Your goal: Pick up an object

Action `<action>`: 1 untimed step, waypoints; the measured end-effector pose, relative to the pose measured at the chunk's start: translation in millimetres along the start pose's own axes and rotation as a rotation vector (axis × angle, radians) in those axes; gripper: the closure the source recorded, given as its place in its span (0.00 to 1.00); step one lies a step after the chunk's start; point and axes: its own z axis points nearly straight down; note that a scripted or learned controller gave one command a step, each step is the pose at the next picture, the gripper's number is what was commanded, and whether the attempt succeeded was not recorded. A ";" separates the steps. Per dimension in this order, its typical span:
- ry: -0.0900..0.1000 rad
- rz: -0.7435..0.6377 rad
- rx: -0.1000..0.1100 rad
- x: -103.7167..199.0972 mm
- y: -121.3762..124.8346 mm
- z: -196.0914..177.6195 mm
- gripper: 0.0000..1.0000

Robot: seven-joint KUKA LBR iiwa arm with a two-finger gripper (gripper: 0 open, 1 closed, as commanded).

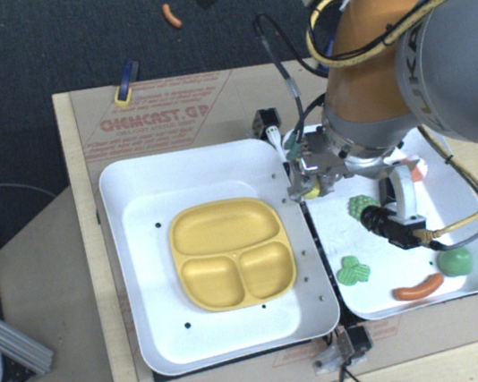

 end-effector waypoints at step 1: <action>-0.001 0.002 0.006 34.7 4.1 16.7 1.00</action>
